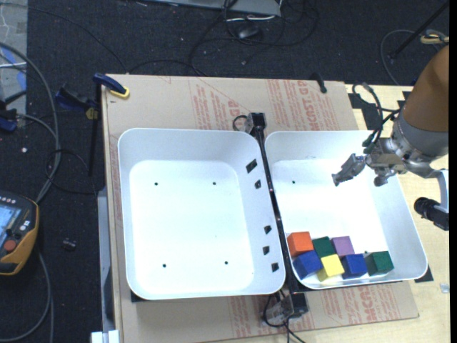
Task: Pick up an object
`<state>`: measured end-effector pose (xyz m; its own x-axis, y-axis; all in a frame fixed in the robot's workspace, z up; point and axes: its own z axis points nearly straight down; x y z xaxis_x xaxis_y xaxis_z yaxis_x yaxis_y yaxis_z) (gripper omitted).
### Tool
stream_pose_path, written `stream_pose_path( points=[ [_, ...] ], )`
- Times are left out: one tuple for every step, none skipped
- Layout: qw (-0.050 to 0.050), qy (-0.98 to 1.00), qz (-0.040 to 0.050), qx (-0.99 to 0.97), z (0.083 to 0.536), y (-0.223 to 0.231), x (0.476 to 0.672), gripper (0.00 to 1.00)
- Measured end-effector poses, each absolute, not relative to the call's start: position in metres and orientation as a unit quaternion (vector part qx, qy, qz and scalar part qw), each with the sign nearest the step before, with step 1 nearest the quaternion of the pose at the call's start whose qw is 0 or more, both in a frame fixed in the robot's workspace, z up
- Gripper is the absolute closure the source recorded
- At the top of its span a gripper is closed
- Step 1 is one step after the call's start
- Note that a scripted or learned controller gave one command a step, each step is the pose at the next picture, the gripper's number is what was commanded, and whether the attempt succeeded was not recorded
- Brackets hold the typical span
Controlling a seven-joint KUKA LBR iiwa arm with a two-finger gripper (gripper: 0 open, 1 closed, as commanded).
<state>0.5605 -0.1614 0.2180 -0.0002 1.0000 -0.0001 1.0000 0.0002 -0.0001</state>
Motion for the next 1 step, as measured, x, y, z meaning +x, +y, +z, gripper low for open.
stream_pose_path(
  points=[
    [0.003,-0.705,0.0023,-0.709,0.1300,-0.2109,0.5237,0.00]
  ],
)
